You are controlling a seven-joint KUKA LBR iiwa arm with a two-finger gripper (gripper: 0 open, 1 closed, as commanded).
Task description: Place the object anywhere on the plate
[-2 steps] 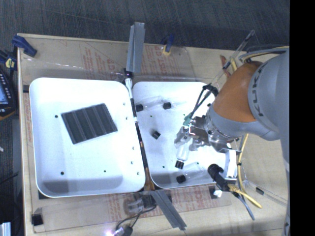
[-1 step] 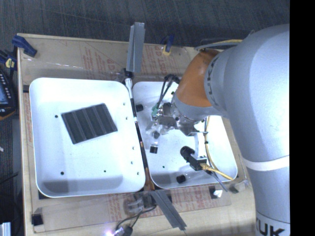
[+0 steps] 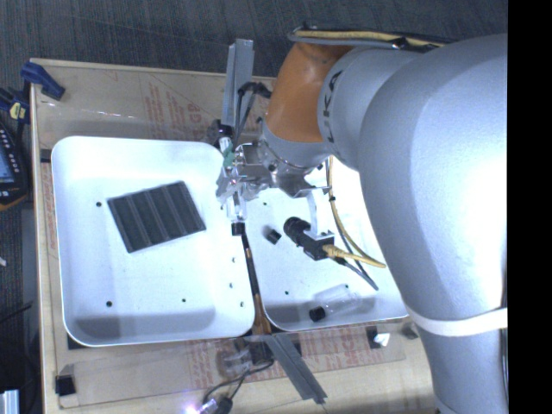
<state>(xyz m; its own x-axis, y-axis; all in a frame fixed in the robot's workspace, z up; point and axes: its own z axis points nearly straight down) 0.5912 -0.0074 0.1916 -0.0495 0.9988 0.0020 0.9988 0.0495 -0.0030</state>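
1. The gripper (image 3: 235, 207) hangs over the seam where the two bins meet, pointing down at the inner edge between them. Whether it is clenched or released cannot be told from this angle, and nothing can be seen held in it.
2. A small black block (image 3: 272, 235) lies on the floor of the right bin (image 3: 293, 317), just beside the gripper and apart from it.
3. Nearer the front rim of the same bin lies a clear, tube-like object (image 3: 333, 302) with a dark end, well apart from the block.
4. The plate (image 3: 157, 216), a dark grey ribbed rectangle, lies flat and slightly turned in the left bin (image 3: 78, 171), with nothing on it. The bin wall stands between it and the block.
5. The grey arm (image 3: 431, 171) with its orange band (image 3: 300, 93) covers much of the right bin.
6. Both bins sit on a pale worktop (image 3: 129, 102), with a blue clamp (image 3: 43, 80) at its far left corner.
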